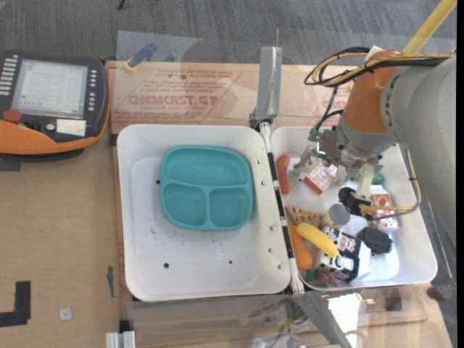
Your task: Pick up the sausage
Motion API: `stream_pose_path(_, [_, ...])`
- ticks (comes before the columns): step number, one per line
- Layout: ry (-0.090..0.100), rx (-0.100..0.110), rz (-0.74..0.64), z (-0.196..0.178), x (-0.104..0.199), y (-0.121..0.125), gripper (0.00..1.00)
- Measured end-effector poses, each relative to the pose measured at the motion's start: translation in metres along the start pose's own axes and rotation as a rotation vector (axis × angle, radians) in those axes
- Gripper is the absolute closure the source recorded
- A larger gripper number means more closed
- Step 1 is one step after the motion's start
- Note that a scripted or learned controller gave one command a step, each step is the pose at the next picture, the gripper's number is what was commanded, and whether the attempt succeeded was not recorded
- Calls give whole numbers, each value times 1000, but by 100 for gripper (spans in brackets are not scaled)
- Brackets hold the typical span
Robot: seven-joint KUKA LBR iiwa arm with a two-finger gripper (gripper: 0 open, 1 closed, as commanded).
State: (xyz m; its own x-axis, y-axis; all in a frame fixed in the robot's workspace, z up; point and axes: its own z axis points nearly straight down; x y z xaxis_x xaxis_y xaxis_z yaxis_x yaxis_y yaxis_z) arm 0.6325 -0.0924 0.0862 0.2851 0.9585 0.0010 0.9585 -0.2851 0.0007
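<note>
Two bins are set side by side on the tabletop (pixel 58 230). A divided plate (pixel 206 188) lies in the left bin (pixel 138 267). In the right bin (pixel 417 263), the sausage (pixel 283 174) lies along the left wall, a banana (pixel 317 238) nearer the front, a carrot (pixel 302 250) beside it. A pendant (pixel 51 104) rests at far left

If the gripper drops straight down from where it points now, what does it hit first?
Most likely the small red-and-white packet, which lies just under the gripper in the right bin. The sausage lies to its left by the bin wall, off that line. Depth is hard to judge from this slanted view.
</note>
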Motion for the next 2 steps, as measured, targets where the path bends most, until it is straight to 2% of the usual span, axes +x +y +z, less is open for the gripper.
stream_pose_path(2, [0, 0, 0, 0, 0, 0, 0])
